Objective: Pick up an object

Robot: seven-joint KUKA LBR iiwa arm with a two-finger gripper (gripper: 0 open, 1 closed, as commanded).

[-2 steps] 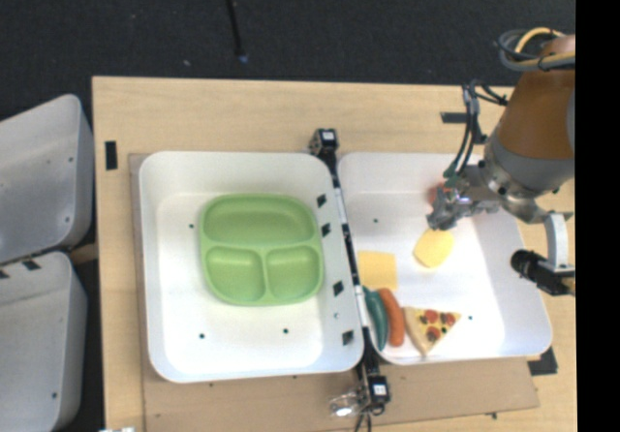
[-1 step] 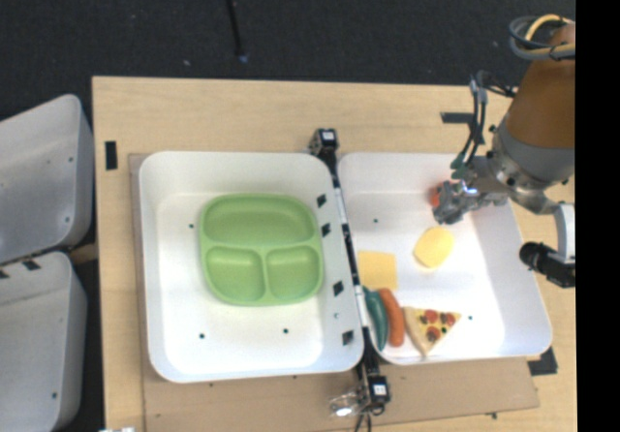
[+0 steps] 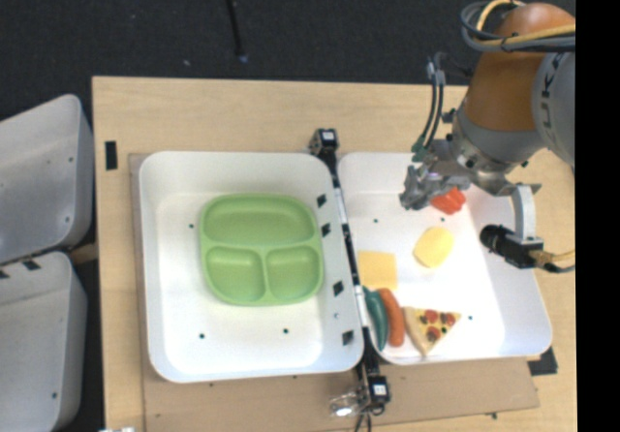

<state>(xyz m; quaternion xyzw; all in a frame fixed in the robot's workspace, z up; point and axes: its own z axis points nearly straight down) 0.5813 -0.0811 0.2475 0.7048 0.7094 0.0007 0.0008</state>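
1. Grey and orange, the arm (image 3: 504,96) reaches in from the right and bends down over the right bin (image 3: 513,324).
2. Its end effector (image 3: 426,186) hangs low at that bin's upper left — whether it is open or closed, I cannot tell.
3. A red piece (image 3: 449,200) sits just beside it.
4. Further down: lemon (image 3: 433,247), cheese (image 3: 378,270), carrot (image 3: 391,314), pizza slice (image 3: 431,326).
5. A green plate (image 3: 260,248) lies in the left bin (image 3: 165,324) on the tabletop (image 3: 116,120).

- White bins: 2, left (image 3: 155,227) and right (image 3: 513,314).
- Green divided plate (image 3: 260,248): 1, three compartments.
- Yellow cheese slice (image 3: 378,270): 1.
- Yellow rounded piece (image 3: 433,247): 1.
- Pizza slice (image 3: 429,326): 1.
- Carrot (image 3: 391,315): 1.
- Red item (image 3: 449,200): 1.
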